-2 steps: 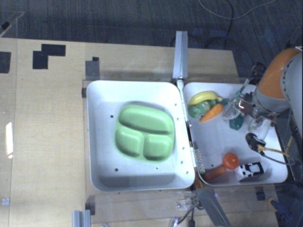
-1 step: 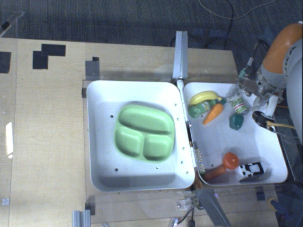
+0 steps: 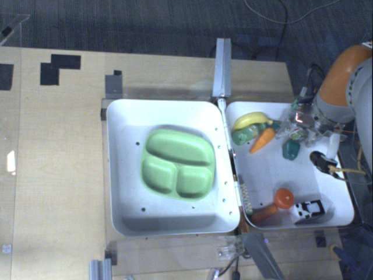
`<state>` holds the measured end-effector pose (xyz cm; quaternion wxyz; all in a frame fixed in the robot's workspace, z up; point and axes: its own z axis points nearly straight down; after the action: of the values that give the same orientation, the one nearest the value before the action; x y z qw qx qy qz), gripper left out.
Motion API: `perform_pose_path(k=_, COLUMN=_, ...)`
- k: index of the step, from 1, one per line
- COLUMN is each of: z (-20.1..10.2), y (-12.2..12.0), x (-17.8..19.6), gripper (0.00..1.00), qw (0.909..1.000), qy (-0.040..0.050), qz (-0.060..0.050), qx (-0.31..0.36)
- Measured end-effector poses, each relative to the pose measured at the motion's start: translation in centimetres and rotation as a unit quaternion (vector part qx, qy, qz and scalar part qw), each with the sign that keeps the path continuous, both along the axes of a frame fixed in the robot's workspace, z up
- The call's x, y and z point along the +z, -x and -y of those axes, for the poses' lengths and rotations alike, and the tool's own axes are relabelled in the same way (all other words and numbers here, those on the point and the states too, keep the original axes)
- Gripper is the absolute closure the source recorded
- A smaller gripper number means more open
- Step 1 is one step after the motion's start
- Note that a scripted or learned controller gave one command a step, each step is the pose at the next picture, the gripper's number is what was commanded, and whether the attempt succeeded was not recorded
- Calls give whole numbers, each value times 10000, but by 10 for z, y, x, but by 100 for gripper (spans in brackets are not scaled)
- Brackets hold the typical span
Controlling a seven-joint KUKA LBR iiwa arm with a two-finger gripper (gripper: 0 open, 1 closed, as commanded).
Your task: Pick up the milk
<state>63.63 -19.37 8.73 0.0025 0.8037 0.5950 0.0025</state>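
In the right bin's (image 3: 341, 217) near corner the milk carton (image 3: 308, 210), black & white, lay on its side, long axis running left-right across the view, just beside a red-orange ball (image 3: 284, 198). The gripper (image 3: 294, 134) hung well apart at the bin's far side, over a teal item (image 3: 291, 149) near the carrot (image 3: 261, 140) & banana (image 3: 250, 120). Its state: can't tell.

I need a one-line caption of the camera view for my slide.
Pincer above teal cup in right bin; milk carton at its near edge; green tray in left bin.
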Motion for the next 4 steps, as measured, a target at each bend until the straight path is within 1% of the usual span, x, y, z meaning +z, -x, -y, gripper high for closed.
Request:
perform_pose_path(k=1, z=-9, y=85, x=1, gripper=0, qw=9997, qy=-3, qz=11, qx=-234)
perform_pose_path(k=2, z=3, y=8, x=43, gripper=0, qw=9994, qy=3, qz=0, qx=-354)
perform_pose_path(k=3, z=0, y=14, x=27, gripper=0, qw=9999, qy=1, qz=-8, qx=-165)
perform_pose_path(k=4, z=-10, y=87, x=1, gripper=0, qw=9992, qy=3, qz=15, qx=398)
